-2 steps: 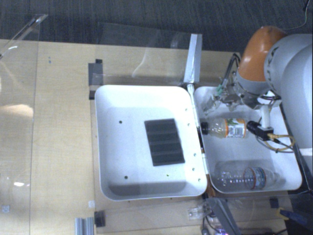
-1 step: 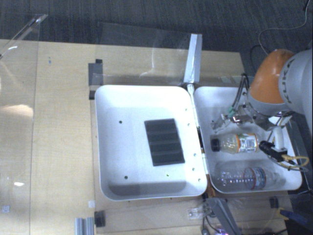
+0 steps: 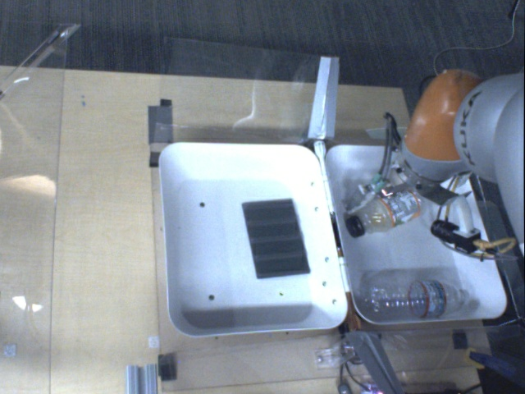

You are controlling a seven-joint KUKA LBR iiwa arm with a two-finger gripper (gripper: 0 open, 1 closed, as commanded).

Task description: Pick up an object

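Note:
A small clear bottle (image 3: 384, 213) with a black cap lies tilted in the right bin (image 3: 492, 298), cap pointing left. My gripper (image 3: 382, 190) hangs directly over it, below the arm's orange band (image 3: 439, 117), very close to or touching the bottle's upper side. A larger clear plastic bottle (image 3: 408, 297) lies on its side along the right bin's front wall. A black ridged rectangular block (image 3: 276, 237) lies flat in the middle of the left bin (image 3: 189, 220).
The raised rim between the two bins (image 3: 335, 228) runs just left of the small bottle. A black cable fitting (image 3: 451, 233) with a yellow strap hangs off the arm at the right bin's right side. A clear panel stands behind the bins.

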